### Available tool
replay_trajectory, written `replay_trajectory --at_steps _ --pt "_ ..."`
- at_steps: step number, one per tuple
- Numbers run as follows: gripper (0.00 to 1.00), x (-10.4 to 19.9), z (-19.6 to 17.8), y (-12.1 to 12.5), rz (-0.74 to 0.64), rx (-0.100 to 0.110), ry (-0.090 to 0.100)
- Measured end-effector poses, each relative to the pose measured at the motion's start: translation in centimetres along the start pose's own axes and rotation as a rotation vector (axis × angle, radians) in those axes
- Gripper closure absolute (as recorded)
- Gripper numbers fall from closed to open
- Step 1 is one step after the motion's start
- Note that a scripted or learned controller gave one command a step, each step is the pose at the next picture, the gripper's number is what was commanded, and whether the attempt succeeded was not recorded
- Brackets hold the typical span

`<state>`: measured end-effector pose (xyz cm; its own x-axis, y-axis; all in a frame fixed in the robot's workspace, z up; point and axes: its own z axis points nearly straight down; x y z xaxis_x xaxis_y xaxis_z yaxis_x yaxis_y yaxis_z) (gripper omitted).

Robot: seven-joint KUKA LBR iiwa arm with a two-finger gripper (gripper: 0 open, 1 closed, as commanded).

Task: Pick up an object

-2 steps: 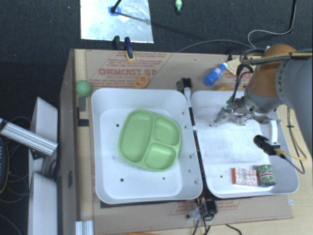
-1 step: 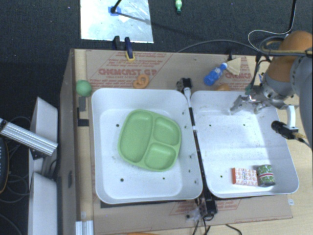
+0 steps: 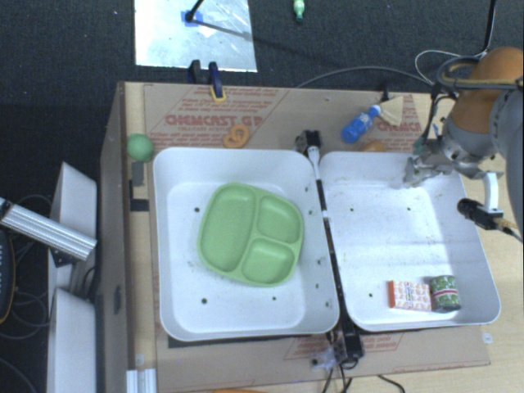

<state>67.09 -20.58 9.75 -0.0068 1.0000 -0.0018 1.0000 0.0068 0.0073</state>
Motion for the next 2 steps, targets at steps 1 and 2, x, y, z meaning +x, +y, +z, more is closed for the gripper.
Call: replay_trajectory --at_steps 1,2 --pt "1.00 2.1 -10.6 0.0 0.002 0.000 0.000" --pt "1.00 0.3 -14.6 0.0 0.004 0.003 0.000"
